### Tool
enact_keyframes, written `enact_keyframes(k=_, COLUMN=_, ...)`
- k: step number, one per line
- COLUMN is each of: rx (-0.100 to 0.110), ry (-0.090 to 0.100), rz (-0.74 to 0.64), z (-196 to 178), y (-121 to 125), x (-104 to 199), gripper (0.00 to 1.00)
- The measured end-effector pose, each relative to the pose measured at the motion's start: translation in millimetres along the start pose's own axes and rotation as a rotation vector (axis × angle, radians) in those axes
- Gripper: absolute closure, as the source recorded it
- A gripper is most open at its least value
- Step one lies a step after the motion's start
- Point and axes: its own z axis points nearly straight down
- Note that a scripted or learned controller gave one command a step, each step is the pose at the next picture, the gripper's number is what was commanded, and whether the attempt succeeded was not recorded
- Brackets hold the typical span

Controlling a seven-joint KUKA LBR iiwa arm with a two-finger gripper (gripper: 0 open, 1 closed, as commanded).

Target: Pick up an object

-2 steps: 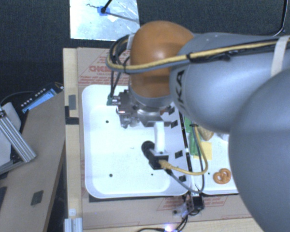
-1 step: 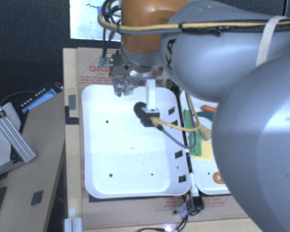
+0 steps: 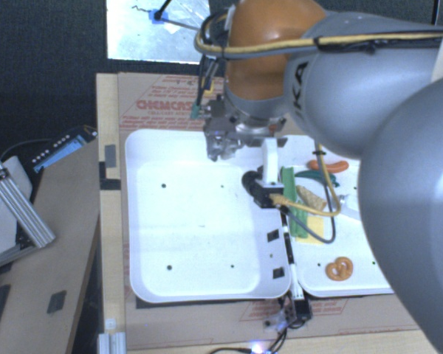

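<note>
over the far right corner of the left bin, the gripper hangs; whether it is open or closed cannot be told. the objects, a pretzel-shaped piece among them, lie in the right bin, so the pick looks not yet begun; next, a move right and down.

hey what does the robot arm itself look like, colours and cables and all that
The arm is bulky, with smooth rounded grey shells and a domed orange section above the wrist. A yellow cable bundled with dark ones runs along it and loops near the orange dome. The end effector is a compact grey metal assembly, with a small green connector beside it.
</note>
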Motion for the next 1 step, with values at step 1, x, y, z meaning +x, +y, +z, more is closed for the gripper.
enact_keyframes(k=1, rx=-0.001, ry=0.000, rz=0.002, z=-10.2, y=-16.1, x=-75.3, gripper=1.00)
